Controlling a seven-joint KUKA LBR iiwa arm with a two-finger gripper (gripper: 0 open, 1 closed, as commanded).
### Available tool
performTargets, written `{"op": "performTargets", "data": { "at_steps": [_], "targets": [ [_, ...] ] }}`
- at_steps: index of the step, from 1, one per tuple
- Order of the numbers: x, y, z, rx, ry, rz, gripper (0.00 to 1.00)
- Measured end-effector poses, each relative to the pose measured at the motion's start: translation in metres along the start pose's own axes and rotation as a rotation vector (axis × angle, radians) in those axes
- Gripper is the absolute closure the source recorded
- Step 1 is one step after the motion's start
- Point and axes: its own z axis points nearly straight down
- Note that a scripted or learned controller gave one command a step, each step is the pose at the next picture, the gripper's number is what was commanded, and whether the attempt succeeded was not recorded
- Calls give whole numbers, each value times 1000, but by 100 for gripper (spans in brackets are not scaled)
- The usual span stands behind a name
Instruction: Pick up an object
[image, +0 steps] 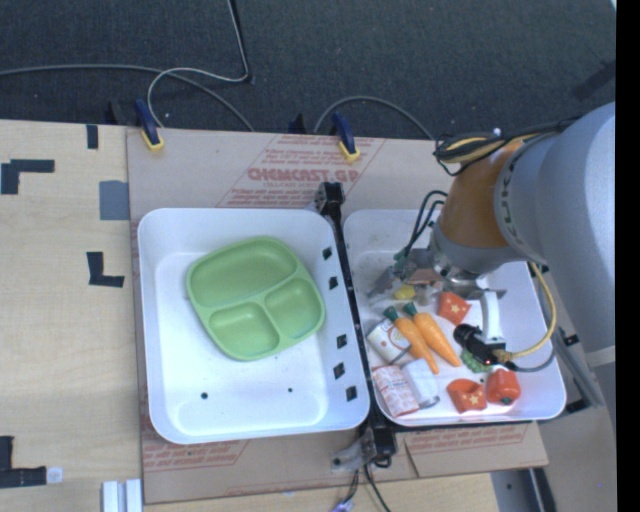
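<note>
Grey arm (560, 190), bulky and closest to the lens, is filling the upper right of the frame, its orange band curving down toward the right bin (540, 405). Its pincer (415, 275) is hanging low over the upper left part of that bin, above a small yellow piece (403, 293); whether it is released or clenched cannot be told from this angle, and nothing is visibly grasped.

Below it, at centre right, 2 toy carrots (428, 338) are lying side by side, with red toy peppers (485, 390) and a packet (398, 390) toward the lower right. At centre left, 1 green divided plate (255, 297) is sitting in the left bin (160, 400) on the counter (60, 300).

Judging by this, the arm is descending to pick; next it likely needs to close on 1 item and lift.
</note>
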Motion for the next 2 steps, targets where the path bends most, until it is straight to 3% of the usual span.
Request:
{"op": "performTargets", "data": {
  "at_steps": [1,2],
  "targets": [
    [-7,33,1,4,2,-1,0],
    [-7,34,-10,1,2,-1,100]
  ]
}}
